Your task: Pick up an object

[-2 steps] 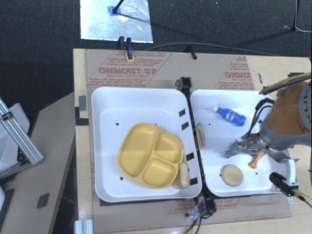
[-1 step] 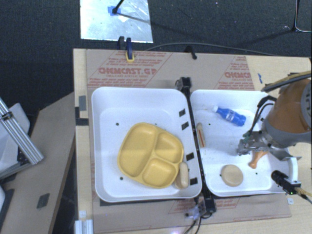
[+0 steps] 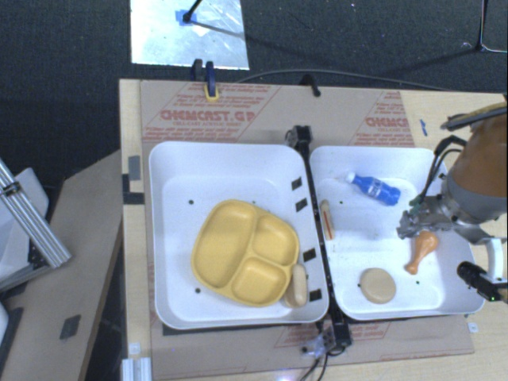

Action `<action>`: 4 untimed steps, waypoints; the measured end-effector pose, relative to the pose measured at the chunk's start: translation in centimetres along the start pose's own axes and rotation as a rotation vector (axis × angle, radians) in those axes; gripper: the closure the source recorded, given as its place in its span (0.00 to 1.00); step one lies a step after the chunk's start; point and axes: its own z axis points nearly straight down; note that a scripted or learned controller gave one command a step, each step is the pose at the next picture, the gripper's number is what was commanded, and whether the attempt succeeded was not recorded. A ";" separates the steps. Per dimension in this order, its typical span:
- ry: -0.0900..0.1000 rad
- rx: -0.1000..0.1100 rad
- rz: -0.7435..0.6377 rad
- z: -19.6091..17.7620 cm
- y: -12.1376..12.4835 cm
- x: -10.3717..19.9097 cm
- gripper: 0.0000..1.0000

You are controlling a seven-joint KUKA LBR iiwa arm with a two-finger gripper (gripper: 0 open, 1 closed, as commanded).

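- Two white bins are seen: the left bin point(image 3: 171, 213) and the right bin point(image 3: 349, 173).
- One yellow divided tray point(image 3: 242, 252) and one beige oblong piece point(image 3: 298, 286) are held in the left bin.
- In the right bin are counted one blue bottle point(image 3: 375, 188), one round tan disc point(image 3: 378, 285), one orange drumstick toy point(image 3: 421, 251) and one slim orange-tan stick point(image 3: 326, 219).
- The gripper point(image 3: 419, 222) is poised just above the drumstick toy; how far it is open cannot be told.

I have the arm point(image 3: 480, 173) reaching in over the counter's right edge. Its gripper point(image 3: 418, 222) hangs low above the right bin's right side.

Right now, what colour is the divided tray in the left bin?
Yellow tray, clearest in the camera view.
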 end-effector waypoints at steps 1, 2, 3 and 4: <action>0.001 0.001 0.000 -4.4 -0.2 -0.2 1.00; -0.001 -0.002 0.000 -9.9 0.0 -1.3 1.00; 0.003 0.001 -0.006 -9.8 3.2 3.0 1.00; 0.003 0.001 -0.007 -10.1 6.1 7.8 1.00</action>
